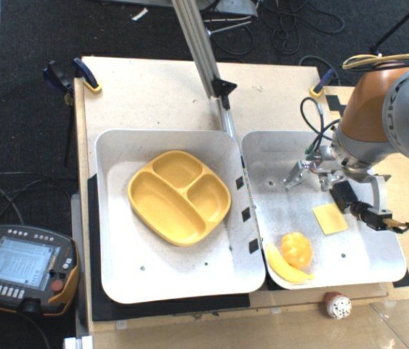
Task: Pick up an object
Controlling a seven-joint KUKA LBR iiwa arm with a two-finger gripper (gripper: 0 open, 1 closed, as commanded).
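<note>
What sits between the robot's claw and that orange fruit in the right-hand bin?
In the camera view, bare white bin floor separates the gripper from the orange fruit. The yellow square piece lies off to the side.

**One fixed camera, high over the bench**

The single view looks down at a slant from above the bench [153, 86], far enough back to take in both white bins side by side: the left bin [117, 267] and the right bin [378, 264]. Dark floor [22, 86] frames the bench at the top and left.
</note>
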